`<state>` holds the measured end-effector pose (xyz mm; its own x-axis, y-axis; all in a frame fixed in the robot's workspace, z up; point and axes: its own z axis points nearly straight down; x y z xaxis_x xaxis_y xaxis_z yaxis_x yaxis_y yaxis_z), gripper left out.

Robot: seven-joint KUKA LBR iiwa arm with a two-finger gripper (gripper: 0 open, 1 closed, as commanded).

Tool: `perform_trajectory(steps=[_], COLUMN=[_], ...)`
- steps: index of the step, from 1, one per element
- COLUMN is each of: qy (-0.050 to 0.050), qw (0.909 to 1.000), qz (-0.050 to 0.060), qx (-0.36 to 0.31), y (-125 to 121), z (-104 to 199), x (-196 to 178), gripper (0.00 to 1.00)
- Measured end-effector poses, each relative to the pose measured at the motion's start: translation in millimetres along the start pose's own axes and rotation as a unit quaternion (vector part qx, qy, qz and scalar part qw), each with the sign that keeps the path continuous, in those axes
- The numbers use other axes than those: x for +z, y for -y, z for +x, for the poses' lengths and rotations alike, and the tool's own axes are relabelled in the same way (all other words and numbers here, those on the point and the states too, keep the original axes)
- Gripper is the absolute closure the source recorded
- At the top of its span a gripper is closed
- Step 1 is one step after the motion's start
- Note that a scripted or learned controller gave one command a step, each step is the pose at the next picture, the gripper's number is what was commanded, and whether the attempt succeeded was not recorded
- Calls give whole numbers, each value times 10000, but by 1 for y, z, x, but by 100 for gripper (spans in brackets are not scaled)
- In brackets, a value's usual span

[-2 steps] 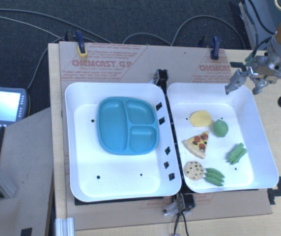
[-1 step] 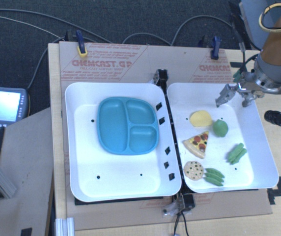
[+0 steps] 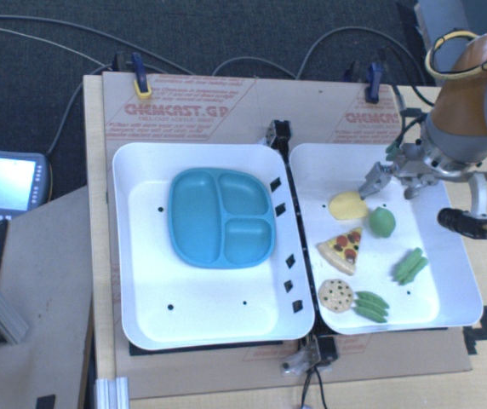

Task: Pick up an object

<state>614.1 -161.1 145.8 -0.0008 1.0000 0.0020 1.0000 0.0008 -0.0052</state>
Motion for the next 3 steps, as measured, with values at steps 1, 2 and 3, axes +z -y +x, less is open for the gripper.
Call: perform_trajectory(steps=[1, 2, 3], qy=[-1, 4, 16], qw=[10000, 10000, 10000], qz=[4, -29, -50], qx=[0, 0, 0], y=[-2, -4, -7], z=[2, 2, -2], x=[43, 28, -16], gripper=[0, 100, 100])
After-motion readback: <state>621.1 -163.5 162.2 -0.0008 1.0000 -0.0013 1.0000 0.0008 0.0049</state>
